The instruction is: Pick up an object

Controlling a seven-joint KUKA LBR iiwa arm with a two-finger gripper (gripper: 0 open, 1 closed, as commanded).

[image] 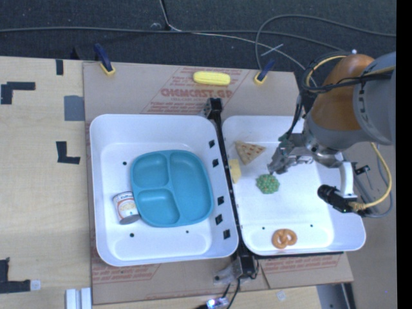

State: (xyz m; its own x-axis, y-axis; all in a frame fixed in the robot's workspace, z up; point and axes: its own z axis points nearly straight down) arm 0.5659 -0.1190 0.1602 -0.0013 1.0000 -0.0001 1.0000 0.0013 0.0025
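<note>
My gripper [278, 166] hangs over the right bin [335, 234], just up and right of a green broccoli piece [268, 185]. A pizza slice [249, 151] lies at the bin's upper left, and a yellow piece [235, 170] rests against its left wall. A brown pretzel [284, 238] sits near the front edge. Nothing shows between the gripper's dark fingers.
The left bin [106, 140] holds a blue divided plate [172, 187] and a small can [126, 207] beside it. A yellow banana [211, 78] lies on the cardboard behind the bins. Cables loop above the arm at the right.
</note>
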